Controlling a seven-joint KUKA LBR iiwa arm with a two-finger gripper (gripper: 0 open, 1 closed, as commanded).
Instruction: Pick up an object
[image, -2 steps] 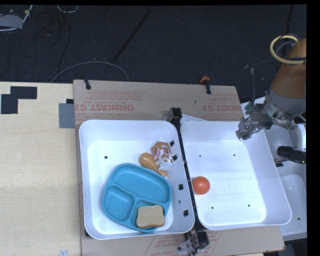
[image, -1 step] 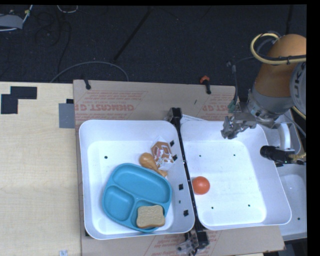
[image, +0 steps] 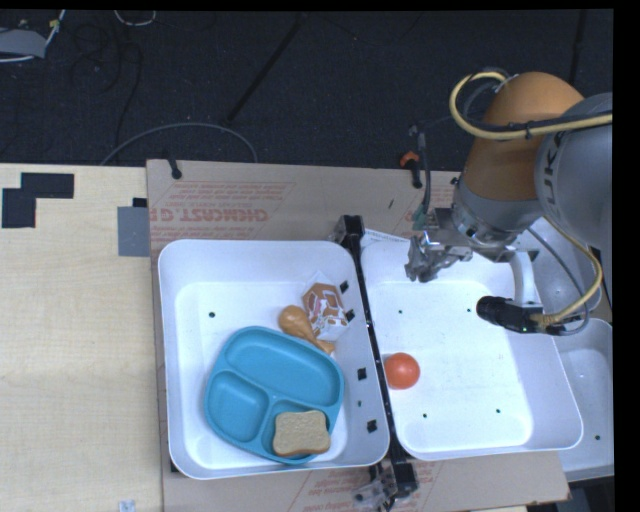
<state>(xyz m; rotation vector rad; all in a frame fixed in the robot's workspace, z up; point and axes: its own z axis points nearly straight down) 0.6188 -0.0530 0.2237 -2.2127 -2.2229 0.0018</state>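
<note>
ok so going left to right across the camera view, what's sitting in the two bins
blue plastic divided tray → tan slice of bread lying in its corner → small orange-red ball in the right bin → gripper hanging above that bin's far edge

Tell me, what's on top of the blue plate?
A slice of bread lies on the blue plate, in a near compartment. The other compartments show bare blue. Whatever sits under the bread is covered.

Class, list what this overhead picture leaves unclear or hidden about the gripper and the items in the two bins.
- Gripper, camera view: small and dark, so its finger state is unreadable.
- Blue tray: the bread slice covers part of one compartment.
- Chicken drumstick: partly under the patterned packet.
- Packet print: too small to read.
</note>
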